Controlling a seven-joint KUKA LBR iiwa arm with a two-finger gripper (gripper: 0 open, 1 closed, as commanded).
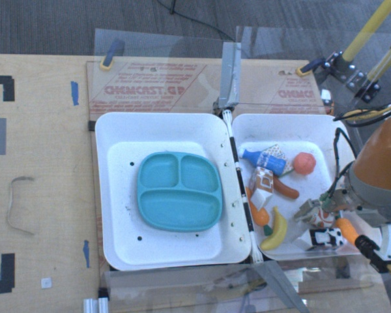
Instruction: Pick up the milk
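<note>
The milk (326,238) looks like a small white carton with black patches. It lies on the floor of the right bin (288,126), in the front right corner. My gripper (316,208) hangs low over that corner, just above and slightly left of the carton. The grey arm with its orange band (381,158) comes in from the right and covers part of the bin's right side. Nothing shows between the gripper and the carton.
An orange carrot (347,228) lies beside the carton. Further left are a banana (275,230), a sausage (286,188), a red ball (304,163), a blue bottle (264,160) and a small snack packet (263,182). The left bin holds a teal divided plate (180,192).
</note>
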